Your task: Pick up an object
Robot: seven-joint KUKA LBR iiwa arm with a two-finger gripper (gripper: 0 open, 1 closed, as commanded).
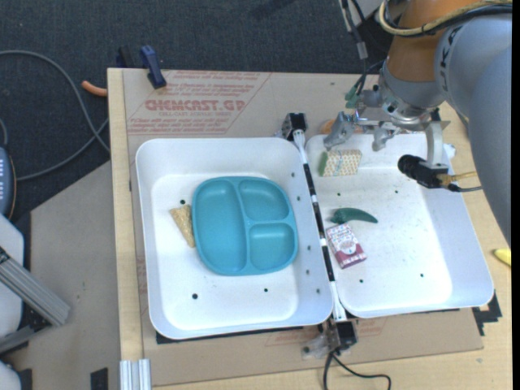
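The gripper (357, 136) hangs over the far left corner of the right bin (410, 254), reaching in from the right. Its two metal fingers (334, 132) are spread wide apart, and nothing sits between them. The left one points down near the bin's far rim, and the other stands toward the middle of the far wall.

Just below the left finger lies a small pale pad (341, 163) with a dotted face and a green edge. It rests flat on the bin floor, close to the wall shared with the other bin. The fingertip looks to be just above the pad's far edge and not touching it, though the slant of the view makes that hard to judge.

Nearer the camera in the same bin, a dark green pepper-shaped piece (354, 215) lies on its side. Just beside it, toward the near side, is a small red-and-white packet (345, 244), close against the dividing wall. Both are well apart from the gripper.

The left bin (162, 177) holds a teal divided plate (244, 224) lying flat in the middle. A tan cracker-like piece (183, 220) is tucked partly under its left rim. Both bins sit on a cardboard sheet (203, 104) printed in red, and a blue clamp (152, 66) is fixed at the sheet's far left corner.
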